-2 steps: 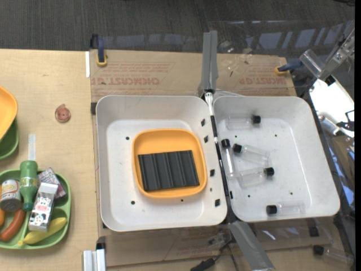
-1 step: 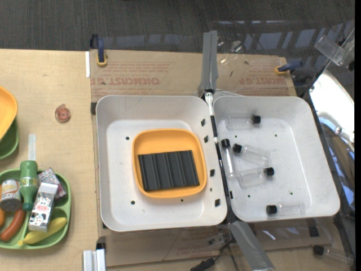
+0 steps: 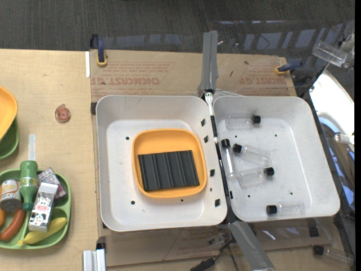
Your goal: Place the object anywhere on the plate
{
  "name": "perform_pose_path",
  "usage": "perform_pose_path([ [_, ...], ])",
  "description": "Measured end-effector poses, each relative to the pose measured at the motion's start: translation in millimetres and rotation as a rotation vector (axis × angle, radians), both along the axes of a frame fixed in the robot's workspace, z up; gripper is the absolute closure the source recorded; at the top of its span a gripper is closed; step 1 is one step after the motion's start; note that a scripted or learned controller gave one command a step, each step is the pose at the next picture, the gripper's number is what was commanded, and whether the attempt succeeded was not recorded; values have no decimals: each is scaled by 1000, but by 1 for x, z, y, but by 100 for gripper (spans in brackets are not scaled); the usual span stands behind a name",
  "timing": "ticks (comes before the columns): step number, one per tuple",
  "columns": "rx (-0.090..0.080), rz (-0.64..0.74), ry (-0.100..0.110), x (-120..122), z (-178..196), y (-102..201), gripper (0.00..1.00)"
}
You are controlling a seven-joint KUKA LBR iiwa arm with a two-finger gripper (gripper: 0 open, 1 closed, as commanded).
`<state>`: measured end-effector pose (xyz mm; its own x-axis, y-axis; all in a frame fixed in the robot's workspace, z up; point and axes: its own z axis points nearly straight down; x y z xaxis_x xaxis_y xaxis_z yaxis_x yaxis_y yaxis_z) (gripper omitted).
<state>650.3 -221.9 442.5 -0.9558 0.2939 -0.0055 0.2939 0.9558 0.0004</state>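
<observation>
Several clear, black-capped vials (image 3: 252, 152) lie in right bin (image 3: 287, 143); ribbed black slab (image 3: 169, 170) on orange plate (image 3: 169, 136).

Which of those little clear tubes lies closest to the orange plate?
The black-capped tube along the right bin's left wall; the others lie farther right.
</observation>
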Motion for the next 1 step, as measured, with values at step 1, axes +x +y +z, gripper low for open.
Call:
perform_pose_path([
  [1,1,339,3,-2,-1,0,100],
])
